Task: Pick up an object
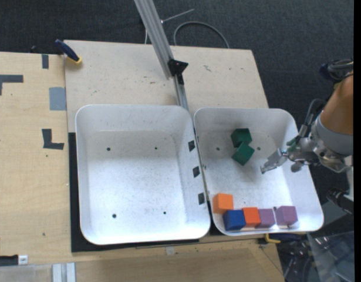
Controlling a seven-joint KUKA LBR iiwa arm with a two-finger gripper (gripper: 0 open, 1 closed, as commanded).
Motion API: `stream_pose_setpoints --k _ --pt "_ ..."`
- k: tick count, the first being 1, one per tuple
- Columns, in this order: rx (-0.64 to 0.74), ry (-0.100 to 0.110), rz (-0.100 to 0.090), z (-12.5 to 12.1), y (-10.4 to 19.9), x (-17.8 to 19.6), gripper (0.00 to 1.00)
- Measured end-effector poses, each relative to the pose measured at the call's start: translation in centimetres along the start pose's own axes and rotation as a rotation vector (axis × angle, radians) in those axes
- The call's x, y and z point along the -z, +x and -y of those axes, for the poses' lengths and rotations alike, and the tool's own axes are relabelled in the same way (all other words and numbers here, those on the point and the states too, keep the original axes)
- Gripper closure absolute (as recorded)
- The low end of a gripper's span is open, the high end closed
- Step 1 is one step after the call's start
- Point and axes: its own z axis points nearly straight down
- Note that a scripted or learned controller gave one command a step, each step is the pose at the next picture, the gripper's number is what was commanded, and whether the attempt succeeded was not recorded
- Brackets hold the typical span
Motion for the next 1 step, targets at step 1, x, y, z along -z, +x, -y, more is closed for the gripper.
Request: stream_pose_setpoints --k 1 --pt "0.004 -0.010 0.002 0.21 3.59 9.04 0.00"
